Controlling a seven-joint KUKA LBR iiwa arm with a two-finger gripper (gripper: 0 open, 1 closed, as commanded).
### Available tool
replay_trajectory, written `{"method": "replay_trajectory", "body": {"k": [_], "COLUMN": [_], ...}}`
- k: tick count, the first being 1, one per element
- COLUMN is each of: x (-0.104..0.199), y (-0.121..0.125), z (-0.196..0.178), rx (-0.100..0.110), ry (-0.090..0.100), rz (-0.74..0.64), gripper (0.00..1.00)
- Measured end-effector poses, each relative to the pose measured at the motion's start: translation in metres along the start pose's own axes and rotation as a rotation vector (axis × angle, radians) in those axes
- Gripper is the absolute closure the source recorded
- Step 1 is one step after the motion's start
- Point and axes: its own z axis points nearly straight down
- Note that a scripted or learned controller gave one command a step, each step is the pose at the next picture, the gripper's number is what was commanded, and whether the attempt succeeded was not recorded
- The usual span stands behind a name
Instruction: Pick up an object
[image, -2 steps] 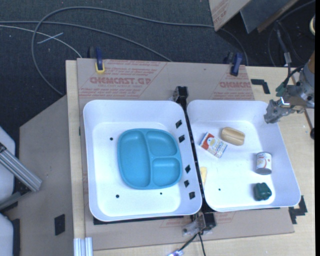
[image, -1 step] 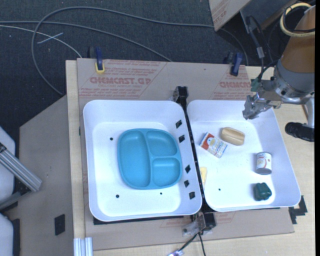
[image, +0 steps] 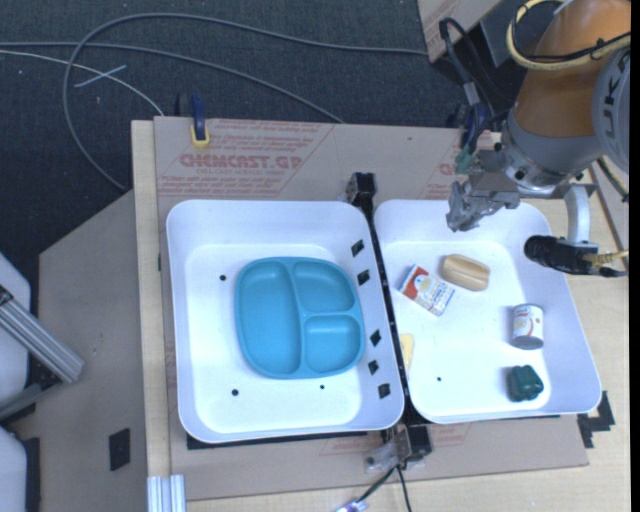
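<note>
My gripper (image: 466, 216) hangs over the far edge of the right bin (image: 560, 400), with nothing seen between its fingers. Below it in that bin lie a tan bread roll (image: 466, 272) and a small red and white carton (image: 427, 289). Nearer the front right stand a small white can (image: 527, 325) and a dark green object (image: 524, 382). A yellow piece (image: 406, 349) rests against the bin's left wall.
The left bin (image: 200, 400) holds a blue divided plate (image: 299, 316). A black clip strip (image: 368, 290) runs between the two bins. A black cylindrical part (image: 556, 252) juts over the right bin's far right edge. Cables lie on the dark floor behind.
</note>
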Motion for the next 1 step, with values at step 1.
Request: {"method": "replay_trajectory", "body": {"k": [1], "x": [0.0504], "y": [0.0027], "z": [0.016], "rx": [0.006], "ry": [0.001], "rz": [0.001], "gripper": [1.0]}}
